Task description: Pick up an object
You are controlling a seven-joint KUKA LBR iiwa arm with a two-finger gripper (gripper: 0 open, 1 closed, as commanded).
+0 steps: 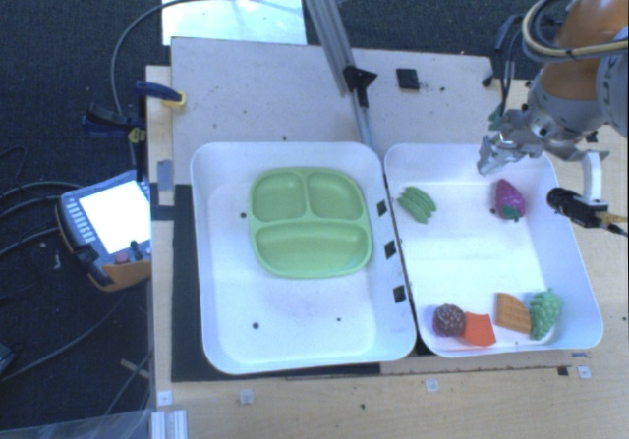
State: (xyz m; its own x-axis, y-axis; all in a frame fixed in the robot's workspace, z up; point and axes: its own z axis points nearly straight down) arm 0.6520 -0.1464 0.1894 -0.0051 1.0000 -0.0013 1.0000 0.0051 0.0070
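1. Gripper (494, 157) hung over the right bin's (462, 250) far edge; you couldn't tell its grip state
2. Approach step: purple toy (508, 198) lay just beside it; your next move needed a short centred descent

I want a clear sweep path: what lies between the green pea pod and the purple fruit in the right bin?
Nothing: between the pea pod and the purple fruit, the camera view shows bare white bin floor.

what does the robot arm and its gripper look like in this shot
The arm is a rounded grey body with a broad orange band above the wrist. Pale and dark cables loop beside the band. The gripper at its end is a small metallic grey assembly. A white bracket with a black cylinder hangs off the wrist side.
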